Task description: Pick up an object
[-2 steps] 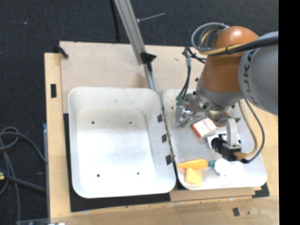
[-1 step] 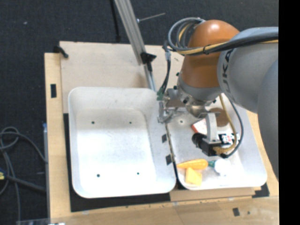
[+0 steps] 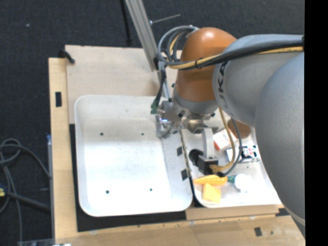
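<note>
While the arm (image 3: 256, 96) blocks the right bin (image 3: 259, 184), second of two, one yellow block (image 3: 211, 192) shows lower right. Whether the gripper (image 3: 164, 123) is open or closed cannot be told.

Lighting: even, diffuse, overhead. Glare: soft sheen on orange band (image 3: 205, 50); left bin (image 3: 123, 158) bright, nearly washed out. Shadows: faint, along bin's lower edge. Focus: slightly soft, grainy throughout.
</note>
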Controlling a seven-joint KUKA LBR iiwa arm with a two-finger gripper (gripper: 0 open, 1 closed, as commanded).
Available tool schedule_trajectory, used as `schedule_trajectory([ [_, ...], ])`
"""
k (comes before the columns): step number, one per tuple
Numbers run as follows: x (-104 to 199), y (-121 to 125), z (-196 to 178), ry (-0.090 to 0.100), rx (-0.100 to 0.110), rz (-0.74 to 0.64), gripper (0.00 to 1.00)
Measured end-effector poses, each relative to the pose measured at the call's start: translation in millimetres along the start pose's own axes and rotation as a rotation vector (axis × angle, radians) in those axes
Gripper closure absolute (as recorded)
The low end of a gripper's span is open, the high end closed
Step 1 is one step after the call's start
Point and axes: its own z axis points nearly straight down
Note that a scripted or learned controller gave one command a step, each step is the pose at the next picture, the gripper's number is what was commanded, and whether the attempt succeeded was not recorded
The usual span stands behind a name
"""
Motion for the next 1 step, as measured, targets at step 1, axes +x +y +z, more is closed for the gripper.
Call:
schedule_trajectory([
  [1, -2.3, 0.3, -1.1, 0.0, -0.001, 0.003, 0.0],
])
